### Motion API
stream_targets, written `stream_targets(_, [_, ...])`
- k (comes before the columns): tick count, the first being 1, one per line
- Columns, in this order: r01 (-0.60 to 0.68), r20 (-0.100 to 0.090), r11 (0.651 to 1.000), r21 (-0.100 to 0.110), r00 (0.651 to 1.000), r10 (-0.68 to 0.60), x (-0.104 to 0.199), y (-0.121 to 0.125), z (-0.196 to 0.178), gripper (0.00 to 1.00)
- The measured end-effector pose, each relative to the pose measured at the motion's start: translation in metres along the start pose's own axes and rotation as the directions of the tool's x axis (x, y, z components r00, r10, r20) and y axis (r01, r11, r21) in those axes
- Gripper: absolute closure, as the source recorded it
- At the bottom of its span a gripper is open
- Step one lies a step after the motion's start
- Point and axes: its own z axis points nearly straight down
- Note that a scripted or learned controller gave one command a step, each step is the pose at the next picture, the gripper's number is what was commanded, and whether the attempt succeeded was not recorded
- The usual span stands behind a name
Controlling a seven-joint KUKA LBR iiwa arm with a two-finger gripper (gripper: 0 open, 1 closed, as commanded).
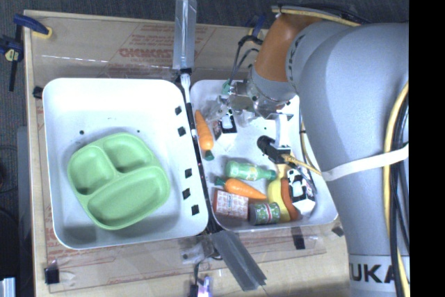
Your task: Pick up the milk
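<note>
White bins are sitting on the bench, and the gripper point(240, 111) is hanging over the right bin's point(240, 146) far end, open or shut I cannot tell, while the milk point(299, 188) is lying in that bin's near right corner, squeezed against other food point(274, 209), so a grab may be slipping off.

Grey arm point(348, 101) w/ orange band point(277, 45)

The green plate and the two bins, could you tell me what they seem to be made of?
The green plate looks like moulded plastic: even pale colour, rounded compartments, soft matte sheen. The left bin and the right bin appear to be thin white plastic too, smooth with rounded corners, though the view leaves that open.
</note>
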Motion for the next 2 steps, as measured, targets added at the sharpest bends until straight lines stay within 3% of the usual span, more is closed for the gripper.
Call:
stream_targets(1, [0.007,-0.001,1.0,0.008,1.0,-0.007,0.002,0.0,-0.006,1.0])
stream_targets(2, [-0.087,0.001,0.996,0.001,0.996,0.087,0.079,-0.007,-0.12,1.0])
